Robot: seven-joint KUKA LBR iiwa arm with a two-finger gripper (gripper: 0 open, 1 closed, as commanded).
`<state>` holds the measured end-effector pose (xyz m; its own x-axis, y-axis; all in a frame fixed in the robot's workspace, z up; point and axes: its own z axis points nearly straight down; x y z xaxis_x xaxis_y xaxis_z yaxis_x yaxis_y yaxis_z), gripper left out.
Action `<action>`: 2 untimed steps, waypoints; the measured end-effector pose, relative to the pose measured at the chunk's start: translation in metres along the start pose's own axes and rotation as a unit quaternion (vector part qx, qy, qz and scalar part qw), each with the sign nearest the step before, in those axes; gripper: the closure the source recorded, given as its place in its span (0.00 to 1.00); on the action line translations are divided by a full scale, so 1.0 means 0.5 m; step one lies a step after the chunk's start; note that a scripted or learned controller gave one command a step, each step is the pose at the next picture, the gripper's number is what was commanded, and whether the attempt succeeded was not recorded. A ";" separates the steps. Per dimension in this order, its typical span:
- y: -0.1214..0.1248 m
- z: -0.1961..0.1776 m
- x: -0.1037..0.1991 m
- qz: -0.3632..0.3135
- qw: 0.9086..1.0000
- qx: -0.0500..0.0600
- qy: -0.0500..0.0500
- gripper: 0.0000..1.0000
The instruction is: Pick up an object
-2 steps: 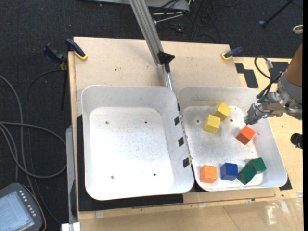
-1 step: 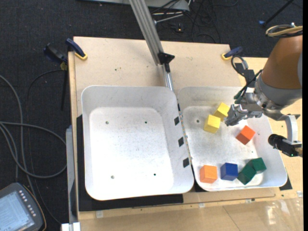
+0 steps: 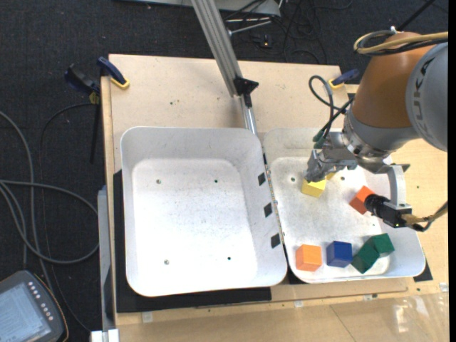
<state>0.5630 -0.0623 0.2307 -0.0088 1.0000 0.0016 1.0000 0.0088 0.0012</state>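
Note:
My gripper [image 3: 318, 169] hangs over the back left part of the right bin [image 3: 288, 191], coming down from the grey and orange arm [image 3: 392, 91]. A small yellow block [image 3: 313, 187] lies right under its tip, touching or nearly touching it. An orange-red block [image 3: 360, 199] sits to the right of it, partly behind a black fitting on the arm. Along the bin's front edge stand an orange cube [image 3: 308, 256], a blue cube [image 3: 340, 253] and a green block [image 3: 374, 251].
The left bin [image 3: 142, 212] lies beside the right one, their rims meeting in the middle. A metal pole [image 3: 221, 48] slants in from the back. Clamps [image 3: 107, 73] grip the bench's far left corner. Cables hang from the arm.

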 end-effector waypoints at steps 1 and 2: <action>0.016 -0.020 0.101 0.000 1.000 0.000 0.000 1.00; 0.040 0.002 0.208 0.000 1.000 0.000 0.000 1.00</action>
